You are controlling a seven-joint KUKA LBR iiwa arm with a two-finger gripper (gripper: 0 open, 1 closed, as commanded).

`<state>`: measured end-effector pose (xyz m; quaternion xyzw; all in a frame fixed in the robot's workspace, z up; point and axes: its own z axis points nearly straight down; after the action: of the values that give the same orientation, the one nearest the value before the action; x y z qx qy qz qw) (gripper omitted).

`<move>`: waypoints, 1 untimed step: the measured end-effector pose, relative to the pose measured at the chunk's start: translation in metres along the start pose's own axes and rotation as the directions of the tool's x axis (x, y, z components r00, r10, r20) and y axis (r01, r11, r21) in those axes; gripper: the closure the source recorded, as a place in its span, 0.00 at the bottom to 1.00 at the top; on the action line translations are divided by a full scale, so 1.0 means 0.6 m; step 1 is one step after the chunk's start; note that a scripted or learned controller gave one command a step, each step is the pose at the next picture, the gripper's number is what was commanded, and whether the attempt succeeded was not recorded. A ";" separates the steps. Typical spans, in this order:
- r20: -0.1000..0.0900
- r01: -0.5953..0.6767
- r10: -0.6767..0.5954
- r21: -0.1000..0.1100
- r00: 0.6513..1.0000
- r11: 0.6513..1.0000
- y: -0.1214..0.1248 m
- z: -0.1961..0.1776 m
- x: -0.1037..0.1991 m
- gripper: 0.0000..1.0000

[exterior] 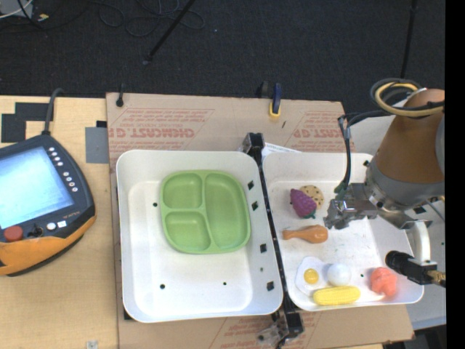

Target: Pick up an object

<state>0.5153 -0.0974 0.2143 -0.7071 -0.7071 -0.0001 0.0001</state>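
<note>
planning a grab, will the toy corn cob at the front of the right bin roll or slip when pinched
The corn cob looks rounded and glossy, so it probably rolls sideways if nudged and may slip. It seems touching the fried egg, which might shift too.

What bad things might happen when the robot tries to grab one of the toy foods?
1. The purple grapes touch the cookie, so a grab there might nudge or catch both.
2. The egg, white ball and corn crowd together near the right bin's front rim, leaving the tool little room.
3. The drumstick looks smooth and rounded, so it may slip away.
</note>
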 end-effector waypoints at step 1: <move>0.000 0.000 0.000 0.001 1.000 1.000 0.000 -0.023 -0.002 1.00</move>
<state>0.5156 -0.0986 0.2279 -0.7072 -0.7070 0.0001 0.0005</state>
